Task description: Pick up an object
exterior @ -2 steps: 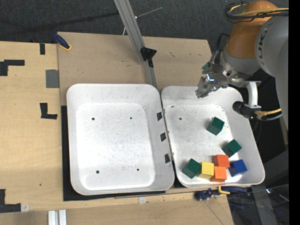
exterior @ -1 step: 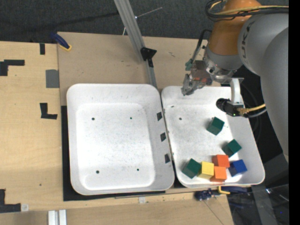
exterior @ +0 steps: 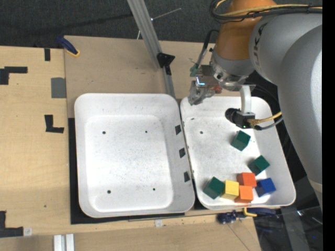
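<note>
At the near edge of the right bin (exterior: 272, 200), a cluster of small blocks sits packed at about 6 o'clock in that bin: a dark green block (exterior: 213, 187), a yellow block (exterior: 231, 189) touching it, two orange blocks (exterior: 246, 186) stacked one behind the other, and a blue block (exterior: 266, 186) just beside them at the right. Farther in, a second green block (exterior: 258, 164) lies apart at roughly 4 o'clock, and a teal-green block (exterior: 241, 140) rests tilted near the bin's centre. None of them touches the robot. The left bin (exterior: 84, 114) lies alongside, its right rim against the right bin's left rim. Both rest on the tan counter (exterior: 31, 156), which carries dark tape marks at its left side. At the far rim of the right bin, near 11 o'clock, the end effector (exterior: 198, 95) hangs over the bin's corner; how far it is open cannot be told from this angle, and no block shows in it. Above it, the grey wrist with its orange band (exterior: 241, 20) tilts down and leftward, the bulky grey arm (exterior: 303, 77) sweeping in from 3 o'clock. A slanted metal pole (exterior: 149, 30) stands behind the bins.
</note>
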`<state>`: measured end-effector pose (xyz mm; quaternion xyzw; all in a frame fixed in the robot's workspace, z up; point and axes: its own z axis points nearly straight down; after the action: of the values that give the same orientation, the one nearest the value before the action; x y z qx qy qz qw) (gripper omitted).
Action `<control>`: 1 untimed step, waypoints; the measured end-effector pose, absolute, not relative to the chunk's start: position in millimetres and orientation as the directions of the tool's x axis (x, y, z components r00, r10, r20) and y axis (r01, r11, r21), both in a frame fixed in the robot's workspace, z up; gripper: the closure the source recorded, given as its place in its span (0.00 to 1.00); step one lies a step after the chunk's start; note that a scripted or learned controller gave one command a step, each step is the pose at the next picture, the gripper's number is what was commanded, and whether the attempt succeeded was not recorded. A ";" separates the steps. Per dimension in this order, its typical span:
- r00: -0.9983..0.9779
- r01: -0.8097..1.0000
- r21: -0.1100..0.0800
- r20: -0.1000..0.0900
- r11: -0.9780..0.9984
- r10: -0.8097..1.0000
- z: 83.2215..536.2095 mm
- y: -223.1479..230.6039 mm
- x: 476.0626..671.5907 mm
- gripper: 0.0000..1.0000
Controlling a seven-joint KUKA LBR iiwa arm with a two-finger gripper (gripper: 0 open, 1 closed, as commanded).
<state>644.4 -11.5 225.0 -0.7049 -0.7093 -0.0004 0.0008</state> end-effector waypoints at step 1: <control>-0.008 1.000 0.000 0.003 0.008 1.000 235.2 47.8 641.1 1.00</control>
<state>641.1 47.8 235.2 -0.7044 -0.7098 -0.0009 0.0009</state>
